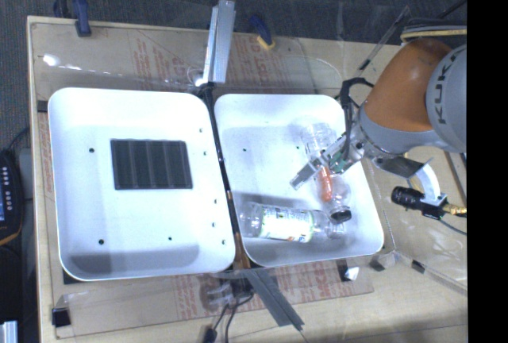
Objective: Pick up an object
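The hand (pixel 311 169) is hovering over bottles (pixel 279 223) in the right-of-frame bin (pixel 238 127), seeking a grasp; its state is indiscernible.

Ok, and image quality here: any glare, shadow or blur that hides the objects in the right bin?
Camera view: soft, even lighting and generally soft focus. The right bin is bright white, so the clear plastic bottle has faint edges. The gripper looks slightly blurred. The left bin has a grey shadow along its near wall.

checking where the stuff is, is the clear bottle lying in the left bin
No, the clear bottle lies on its side in the right bin, near its front wall; the left bin holds a dark ribbed panel.
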{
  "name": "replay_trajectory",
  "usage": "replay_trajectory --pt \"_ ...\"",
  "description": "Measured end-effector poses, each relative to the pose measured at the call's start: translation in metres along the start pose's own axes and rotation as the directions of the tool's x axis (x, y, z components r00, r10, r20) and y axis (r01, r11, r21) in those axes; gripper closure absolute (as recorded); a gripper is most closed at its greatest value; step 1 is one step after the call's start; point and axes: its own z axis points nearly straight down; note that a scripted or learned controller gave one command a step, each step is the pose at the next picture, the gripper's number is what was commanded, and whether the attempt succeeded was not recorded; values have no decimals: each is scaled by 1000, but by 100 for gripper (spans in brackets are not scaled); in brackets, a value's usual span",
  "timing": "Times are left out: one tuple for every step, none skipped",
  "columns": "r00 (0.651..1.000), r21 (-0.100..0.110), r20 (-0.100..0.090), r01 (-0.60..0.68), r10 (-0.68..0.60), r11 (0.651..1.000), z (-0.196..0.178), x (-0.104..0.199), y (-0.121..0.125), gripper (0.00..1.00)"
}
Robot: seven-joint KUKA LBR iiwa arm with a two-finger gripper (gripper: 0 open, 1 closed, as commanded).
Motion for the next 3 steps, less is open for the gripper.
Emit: replay_trajectory --pt "989 5 -4 -150 150 989 90 41 -7 0" --pt "975 0 0 -224 224 975 -6 22 -43 0" --pt "972 4 -1 -234 234 972 14 4 -9 0"
